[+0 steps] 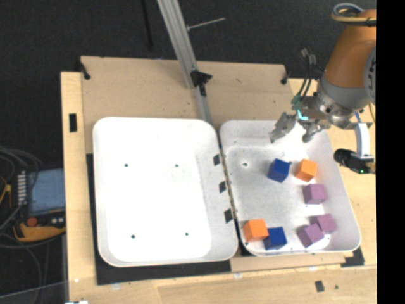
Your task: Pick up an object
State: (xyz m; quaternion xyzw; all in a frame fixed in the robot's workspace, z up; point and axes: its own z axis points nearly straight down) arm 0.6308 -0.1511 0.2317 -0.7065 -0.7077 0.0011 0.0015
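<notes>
On the far left, off the bench, a blue box (45, 190) sits among black cables on the floor. The wooden bench (139, 87) carries the two white bins side by side. The left bin (155, 189) comes first, its floor bare white with a few small dark dots. Behind it, a grey metal rail (179, 40) slants up from the bench's back edge toward the top of the view.

Now the right bin (253, 151), and here is where the blocks are. In its near-left corner an orange block (256, 229) sits touching a blue block (275, 238) just to its right. Up toward the middle of the bin there's a second blue block (278, 170), and just beside it, to the right, a second orange block (307, 170). Below that one, along the right edge, a purple block (314, 194) stands alone. In the near-right corner, two more purple blocks: one (310, 235) nearer the front edge, the other (326, 223) just behind it, the pair touching or close to it.

Over the bin's far edge hangs the gripper (295, 130), its two fingers spread apart and nothing between them. It sits above bare bin floor, behind the middle blue and orange blocks, apart from both. The arm (348, 68) rises from it to the right, orange band above the grey wrist.
</notes>
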